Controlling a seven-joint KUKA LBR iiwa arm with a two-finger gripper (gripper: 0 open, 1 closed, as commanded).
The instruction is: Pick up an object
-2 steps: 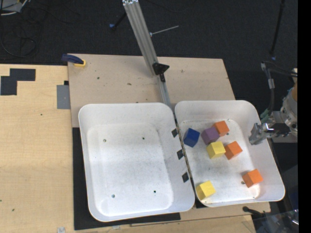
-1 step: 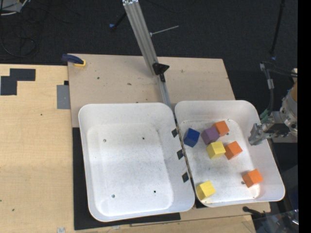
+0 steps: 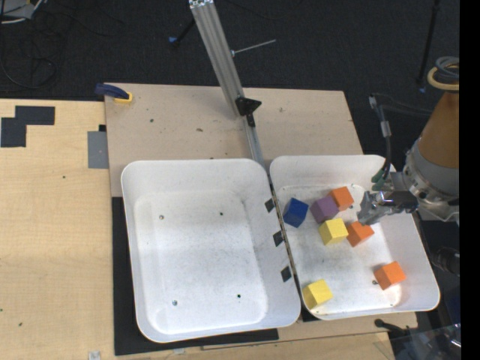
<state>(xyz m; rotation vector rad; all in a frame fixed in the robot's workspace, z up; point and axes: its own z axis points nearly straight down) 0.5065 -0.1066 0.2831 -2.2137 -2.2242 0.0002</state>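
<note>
End effector (image 3: 373, 207) low in the right bin (image 3: 420, 306), just beside an orange cube (image 3: 360, 233); we can't tell its opening from this angle.

We read this as the approach to a grasp. The orange cube sits touching a yellow cube (image 3: 332, 231), with a purple cube (image 3: 324, 208) and another orange cube (image 3: 343, 197) close behind. We'd centre over the cube, straddle its free sides away from the yellow neighbour, descend fully, then close. Crowding risks a nudge or a double pick.

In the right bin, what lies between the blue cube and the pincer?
In the camera view, the purple cube lies between the blue cube and the pincer, with an orange cube beside it.
</note>
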